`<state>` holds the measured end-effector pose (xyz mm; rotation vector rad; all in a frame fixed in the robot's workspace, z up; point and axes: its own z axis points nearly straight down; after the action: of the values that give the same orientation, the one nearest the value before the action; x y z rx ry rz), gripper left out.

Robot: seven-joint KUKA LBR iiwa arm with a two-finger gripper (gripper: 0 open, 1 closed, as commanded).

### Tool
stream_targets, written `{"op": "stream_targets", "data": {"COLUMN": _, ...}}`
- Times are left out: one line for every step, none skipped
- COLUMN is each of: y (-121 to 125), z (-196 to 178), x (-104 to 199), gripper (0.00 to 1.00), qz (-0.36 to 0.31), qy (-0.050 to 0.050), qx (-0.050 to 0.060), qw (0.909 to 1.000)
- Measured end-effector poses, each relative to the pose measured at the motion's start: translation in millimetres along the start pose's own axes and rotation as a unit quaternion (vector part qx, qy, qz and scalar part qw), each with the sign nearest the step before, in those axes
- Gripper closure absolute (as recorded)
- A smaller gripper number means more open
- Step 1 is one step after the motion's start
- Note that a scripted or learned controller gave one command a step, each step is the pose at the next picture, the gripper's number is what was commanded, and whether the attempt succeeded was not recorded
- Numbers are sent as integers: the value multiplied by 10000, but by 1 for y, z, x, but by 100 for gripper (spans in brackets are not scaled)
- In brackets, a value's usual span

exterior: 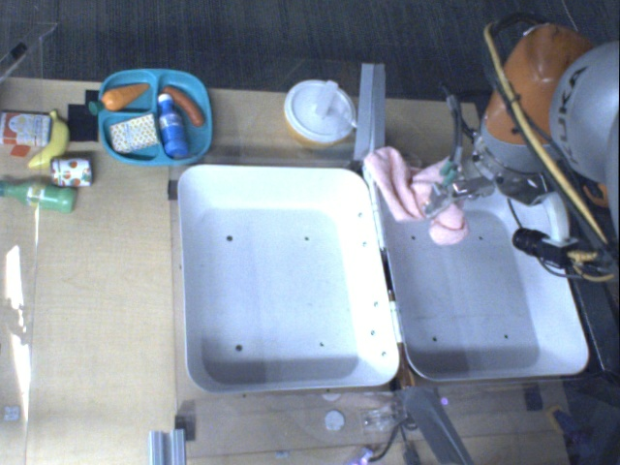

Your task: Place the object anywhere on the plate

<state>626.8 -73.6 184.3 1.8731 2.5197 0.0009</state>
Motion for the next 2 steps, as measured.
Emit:
{"op": "stream_targets", "data": {"y": 2, "z": -41, "x": 1, "gripper": 100, "qz": -37, "qy": -1, "qx": -9, "qw": 10000}}
{"op": "stream_targets", "data": {"y": 23, "z": -40, "x": 58, "gripper": 100, "qz": -2036, "qy": 3, "qx": -6, "qw": 9790}}
